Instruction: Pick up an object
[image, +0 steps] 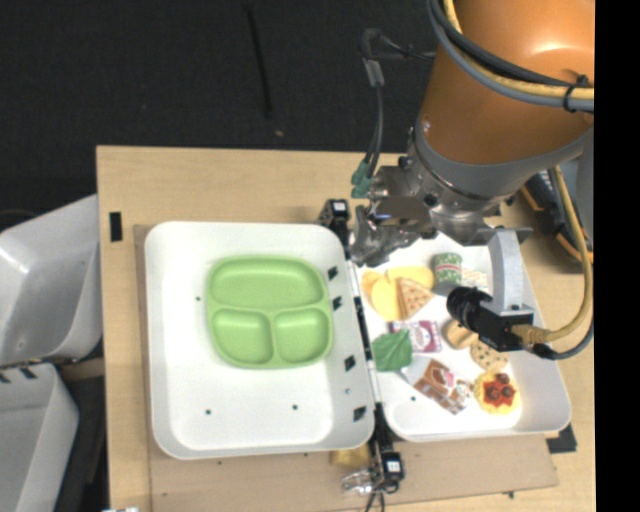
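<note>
Objects for picking sit in the right bin (540, 415), all to the right of the green divided tray (268, 310) that lies alone in the left bin (175, 400). From my one overhead camera I see a yellow round piece (385, 290), a pizza-slice wedge (412, 297), a green leaf (392, 351), a small can (447, 268), a printed packet (440, 384) and a red-and-yellow piece (498, 392). The gripper (385, 235) hangs over that bin's far-left corner, just above the yellow piece. Whether it is open or closed I cannot tell, and I see nothing held. I judge the pick not yet done; descent, grasp and lift all remain. Both bins rest on a pale wooden table (220, 170), with dark floor beyond.
</note>
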